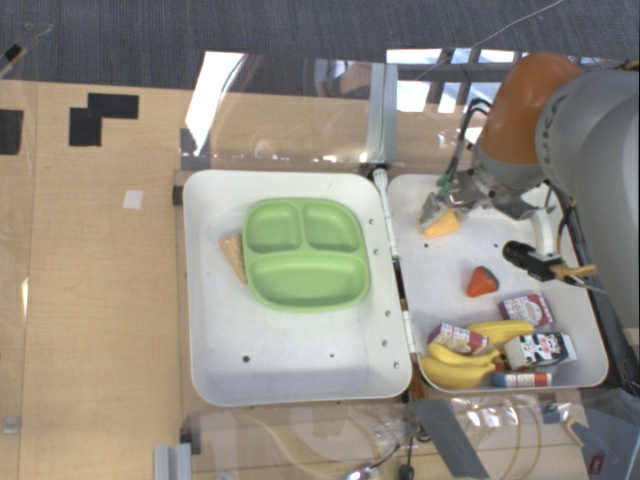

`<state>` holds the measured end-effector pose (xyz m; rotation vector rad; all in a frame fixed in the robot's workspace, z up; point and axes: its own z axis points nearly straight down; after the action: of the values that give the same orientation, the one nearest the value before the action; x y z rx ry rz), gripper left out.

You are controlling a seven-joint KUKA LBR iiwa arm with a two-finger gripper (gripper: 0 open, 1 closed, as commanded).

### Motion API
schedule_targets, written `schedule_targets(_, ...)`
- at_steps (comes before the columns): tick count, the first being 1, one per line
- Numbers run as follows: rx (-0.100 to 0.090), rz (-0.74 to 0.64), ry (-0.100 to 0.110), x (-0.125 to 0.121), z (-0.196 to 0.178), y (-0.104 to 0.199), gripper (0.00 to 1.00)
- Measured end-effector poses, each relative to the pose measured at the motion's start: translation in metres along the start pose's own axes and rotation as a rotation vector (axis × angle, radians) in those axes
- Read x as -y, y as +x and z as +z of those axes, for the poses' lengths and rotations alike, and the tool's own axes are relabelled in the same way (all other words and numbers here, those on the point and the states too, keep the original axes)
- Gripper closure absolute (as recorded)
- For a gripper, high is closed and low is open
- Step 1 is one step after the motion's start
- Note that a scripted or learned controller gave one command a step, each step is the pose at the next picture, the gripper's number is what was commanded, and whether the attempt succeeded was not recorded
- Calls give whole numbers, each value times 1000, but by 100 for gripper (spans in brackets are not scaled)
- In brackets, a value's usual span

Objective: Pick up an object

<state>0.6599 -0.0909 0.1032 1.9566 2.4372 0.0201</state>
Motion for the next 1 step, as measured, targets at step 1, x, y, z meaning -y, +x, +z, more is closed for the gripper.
schedule_targets(1, -10, -120, 21, -7, 14, -11, 100)
